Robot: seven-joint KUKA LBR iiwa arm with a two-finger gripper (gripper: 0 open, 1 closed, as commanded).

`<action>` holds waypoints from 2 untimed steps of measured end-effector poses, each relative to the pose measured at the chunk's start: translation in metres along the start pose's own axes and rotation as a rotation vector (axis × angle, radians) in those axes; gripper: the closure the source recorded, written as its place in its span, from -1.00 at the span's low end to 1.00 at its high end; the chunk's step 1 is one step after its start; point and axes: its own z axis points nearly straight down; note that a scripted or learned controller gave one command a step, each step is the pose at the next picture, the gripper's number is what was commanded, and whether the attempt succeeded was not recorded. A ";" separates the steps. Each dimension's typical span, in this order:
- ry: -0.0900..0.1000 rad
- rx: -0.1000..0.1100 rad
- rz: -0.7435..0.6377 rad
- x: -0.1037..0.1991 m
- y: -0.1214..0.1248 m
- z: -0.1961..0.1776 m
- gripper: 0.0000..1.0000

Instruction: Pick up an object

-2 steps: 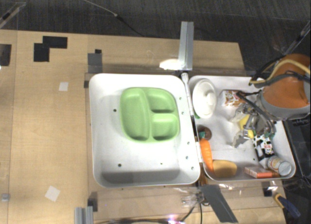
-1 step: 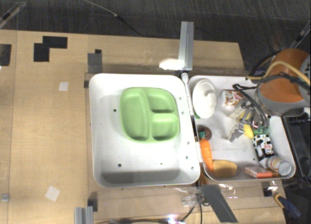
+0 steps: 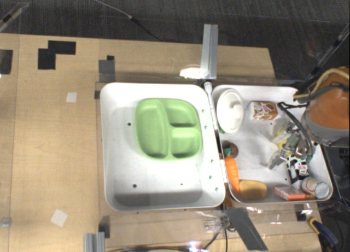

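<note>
The pincer [image 3: 284, 157] is hanging low over the right-hand part of the right bin [image 3: 257, 175], reaching in from the right under the grey arm with its orange band [image 3: 327, 110]; whether it is spread or pressed together I cannot tell, since cables and small parts are crowding around it; nothing is showing clearly between its tips. Just below it, small cluttered items are lying near the bin's lower right corner; among them a little round jar [image 3: 310, 185] and a flat reddish bar [image 3: 293, 193] are resting against the bottom wall. To the left along that bottom wall, a tan bread roll [image 3: 252, 189] is lying, touching the lower end of an orange carrot [image 3: 233, 173] that is running along the bin's left wall; above the carrot a small dark round thing [image 3: 229, 150] is sitting. Higher up, a white cup [image 3: 229, 110] is leaning in the upper left corner of that bin; beside it, a brown-and-white packet [image 3: 263, 111] is lying near the top wall, apart from the pincer. The left bin [image 3: 120, 180] is sitting just beside the right one; a green divided plate [image 3: 167, 128] is lying in its upper middle, well apart from the pincer.
</note>
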 end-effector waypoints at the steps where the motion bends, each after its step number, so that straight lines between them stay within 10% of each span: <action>1: -0.003 0.001 0.029 0.021 0.015 -0.001 -1.00; 2: 0.001 -0.004 -0.035 -0.019 0.110 0.002 -1.00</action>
